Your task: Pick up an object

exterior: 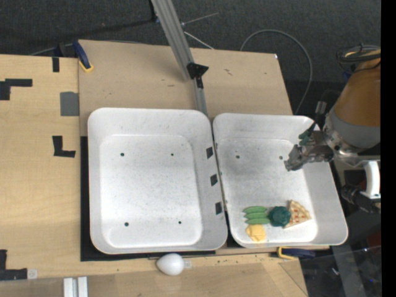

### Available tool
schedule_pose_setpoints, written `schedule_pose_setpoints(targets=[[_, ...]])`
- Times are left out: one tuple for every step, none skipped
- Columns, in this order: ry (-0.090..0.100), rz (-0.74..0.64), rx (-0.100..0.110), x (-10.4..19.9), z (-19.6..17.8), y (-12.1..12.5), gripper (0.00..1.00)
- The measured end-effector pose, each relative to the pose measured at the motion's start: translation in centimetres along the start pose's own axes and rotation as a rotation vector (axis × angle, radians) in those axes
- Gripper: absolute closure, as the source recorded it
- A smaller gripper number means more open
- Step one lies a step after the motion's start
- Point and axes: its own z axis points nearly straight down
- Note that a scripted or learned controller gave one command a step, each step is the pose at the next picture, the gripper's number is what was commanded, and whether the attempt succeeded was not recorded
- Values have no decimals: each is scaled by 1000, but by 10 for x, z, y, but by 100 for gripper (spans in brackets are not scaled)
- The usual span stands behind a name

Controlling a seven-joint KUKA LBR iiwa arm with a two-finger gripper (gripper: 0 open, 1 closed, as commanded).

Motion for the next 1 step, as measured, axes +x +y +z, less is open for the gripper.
schedule_pose_setpoints(targets=[[2, -4, 5, 47, 12, 25, 100]])
